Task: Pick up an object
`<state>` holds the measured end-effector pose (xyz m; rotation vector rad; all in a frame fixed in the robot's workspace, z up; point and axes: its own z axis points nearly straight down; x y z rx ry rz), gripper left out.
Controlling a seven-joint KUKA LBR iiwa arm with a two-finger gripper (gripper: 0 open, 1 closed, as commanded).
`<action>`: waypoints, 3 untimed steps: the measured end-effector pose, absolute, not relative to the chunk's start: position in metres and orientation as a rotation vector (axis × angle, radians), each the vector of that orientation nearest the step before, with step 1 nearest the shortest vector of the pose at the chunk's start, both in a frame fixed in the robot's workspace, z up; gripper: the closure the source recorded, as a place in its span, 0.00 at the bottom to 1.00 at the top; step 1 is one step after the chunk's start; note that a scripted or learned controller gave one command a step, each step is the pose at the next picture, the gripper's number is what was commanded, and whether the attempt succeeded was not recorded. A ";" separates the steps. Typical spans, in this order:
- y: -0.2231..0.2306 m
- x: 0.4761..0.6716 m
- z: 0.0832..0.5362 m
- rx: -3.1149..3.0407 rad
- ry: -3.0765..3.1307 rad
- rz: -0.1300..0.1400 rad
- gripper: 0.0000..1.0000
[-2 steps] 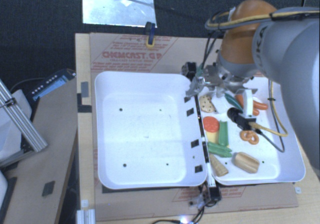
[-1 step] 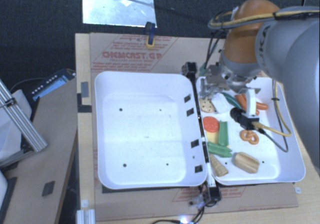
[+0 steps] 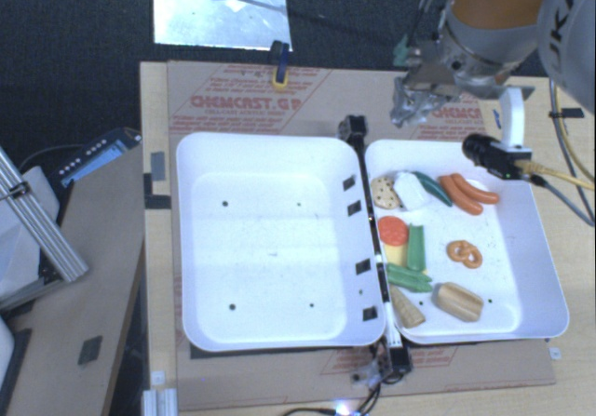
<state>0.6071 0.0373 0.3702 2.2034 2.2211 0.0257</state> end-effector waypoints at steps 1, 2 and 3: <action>0.028 0.672 0.377 2.211 2.222 0.009 1.00; -0.031 0.668 0.356 2.224 2.216 -0.001 1.00; 0.001 0.669 0.372 2.213 2.226 0.005 1.00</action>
